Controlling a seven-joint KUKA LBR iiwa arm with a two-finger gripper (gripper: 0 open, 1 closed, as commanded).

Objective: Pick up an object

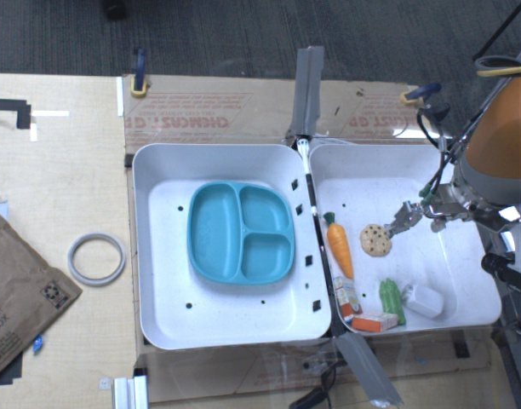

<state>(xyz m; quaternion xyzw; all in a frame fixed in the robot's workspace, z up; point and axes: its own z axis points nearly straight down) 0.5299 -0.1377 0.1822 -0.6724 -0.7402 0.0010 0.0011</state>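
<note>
My gripper (403,218) hangs over the middle of the right bin (363,173), reaching in from the right. Just left of and below its tips lies a round cookie (375,240). Nothing shows between the fingers. An orange carrot (339,247) lies along the bin's left side. Near the front wall sit a green vegetable (392,302), a white object (426,301) and a red-and-white packet (371,321).
The left bin (158,228) holds a teal divided plate (241,232). A grey divider bar (308,88) runs between the bins at the back. On the bench at left lie a tape ring (96,257) and a brown cardboard box (18,301).
</note>
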